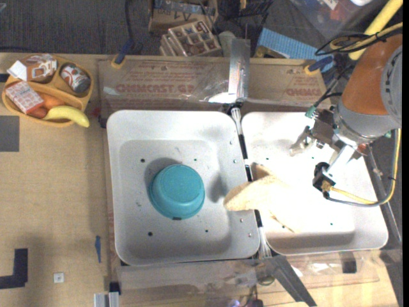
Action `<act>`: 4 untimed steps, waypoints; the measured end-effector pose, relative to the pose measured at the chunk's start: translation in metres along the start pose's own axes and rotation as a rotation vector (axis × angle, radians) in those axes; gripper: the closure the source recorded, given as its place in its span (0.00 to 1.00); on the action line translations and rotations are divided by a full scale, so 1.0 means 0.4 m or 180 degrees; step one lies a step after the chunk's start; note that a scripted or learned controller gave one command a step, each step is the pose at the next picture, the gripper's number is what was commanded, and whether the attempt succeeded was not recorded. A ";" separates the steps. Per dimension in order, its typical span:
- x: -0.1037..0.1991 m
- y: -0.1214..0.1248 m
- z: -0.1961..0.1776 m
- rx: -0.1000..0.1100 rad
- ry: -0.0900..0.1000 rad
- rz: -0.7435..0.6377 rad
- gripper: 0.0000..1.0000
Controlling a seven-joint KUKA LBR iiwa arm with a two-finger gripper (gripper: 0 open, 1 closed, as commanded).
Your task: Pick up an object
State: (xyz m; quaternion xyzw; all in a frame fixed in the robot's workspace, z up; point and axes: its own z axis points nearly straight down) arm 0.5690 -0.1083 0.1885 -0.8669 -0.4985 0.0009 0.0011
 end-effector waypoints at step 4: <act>0.025 0.016 0.043 -0.0013 0.0000 -0.0864 0.00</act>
